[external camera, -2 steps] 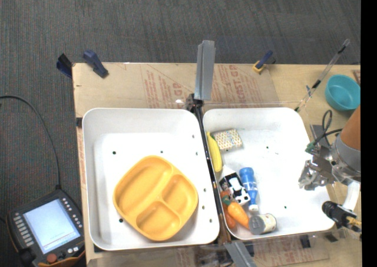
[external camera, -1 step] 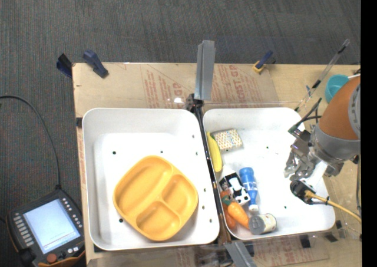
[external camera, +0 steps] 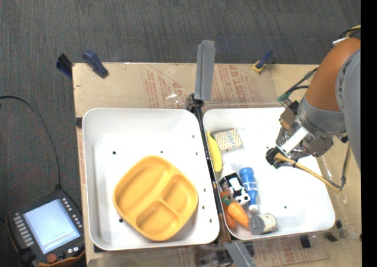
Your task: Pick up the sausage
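Two white bins sit side by side on the bench (external camera: 147, 86). Over the right bin (external camera: 306, 213) hangs the pincer (external camera: 275, 158); whether wide or narrow, I cannot tell.

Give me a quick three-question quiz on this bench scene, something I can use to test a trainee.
1. True or false: the yellow plate lies in the left bin.
2. The hand hangs over: A) the left bin, B) the right bin, C) the carpet.
3. Fill in the colour: next to the orange carrot lies a ____ bottle.

Key: 1 true; 2 B; 3 blue.
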Robot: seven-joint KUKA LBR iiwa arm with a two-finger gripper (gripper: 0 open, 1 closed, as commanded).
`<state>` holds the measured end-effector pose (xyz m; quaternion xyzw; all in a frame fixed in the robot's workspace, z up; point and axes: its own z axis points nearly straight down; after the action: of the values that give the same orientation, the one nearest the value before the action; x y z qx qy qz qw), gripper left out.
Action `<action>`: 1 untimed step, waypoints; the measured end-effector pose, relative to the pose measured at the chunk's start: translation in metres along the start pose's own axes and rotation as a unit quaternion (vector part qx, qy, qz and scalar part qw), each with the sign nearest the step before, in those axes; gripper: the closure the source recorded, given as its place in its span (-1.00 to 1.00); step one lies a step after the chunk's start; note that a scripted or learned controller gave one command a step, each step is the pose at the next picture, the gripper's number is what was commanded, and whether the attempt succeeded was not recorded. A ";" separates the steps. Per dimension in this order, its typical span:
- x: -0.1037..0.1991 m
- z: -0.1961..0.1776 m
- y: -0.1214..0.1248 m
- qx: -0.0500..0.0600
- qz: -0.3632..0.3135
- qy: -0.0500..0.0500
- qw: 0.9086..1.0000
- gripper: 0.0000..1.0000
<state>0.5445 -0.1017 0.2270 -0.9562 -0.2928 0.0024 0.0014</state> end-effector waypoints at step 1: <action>0.008 0.051 0.016 0.001 0.054 -0.001 0.999 1.00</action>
<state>0.5602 -0.1106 0.1760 -0.9706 -0.2407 0.0036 0.0022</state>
